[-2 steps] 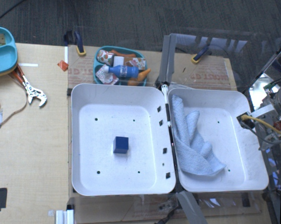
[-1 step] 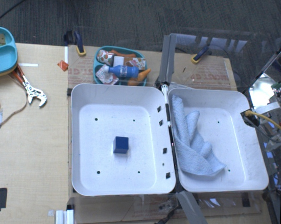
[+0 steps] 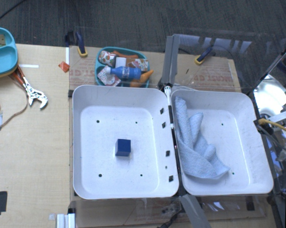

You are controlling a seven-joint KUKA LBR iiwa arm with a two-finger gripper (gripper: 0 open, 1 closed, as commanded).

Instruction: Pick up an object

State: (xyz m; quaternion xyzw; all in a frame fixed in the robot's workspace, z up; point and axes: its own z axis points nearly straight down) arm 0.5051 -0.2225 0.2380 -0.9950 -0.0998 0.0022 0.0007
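Blue cube [image 3: 123, 147] sits alone in left bin [image 3: 81, 179], near middle of floor, slightly toward front. Grey towel [image 3: 194, 146] crumpled in right bin [image 3: 253, 187], draped along left wall. Claw state: honestly can't tell. Guessing cube is easier pick, but small, so off-centre descent could knock it sliding on slick bin floor. Towel riskier imo: fingers might pinch one fold, rest drags or slips out on lift. Tub of clutter [image 3: 122, 67] behind bins, out of play.
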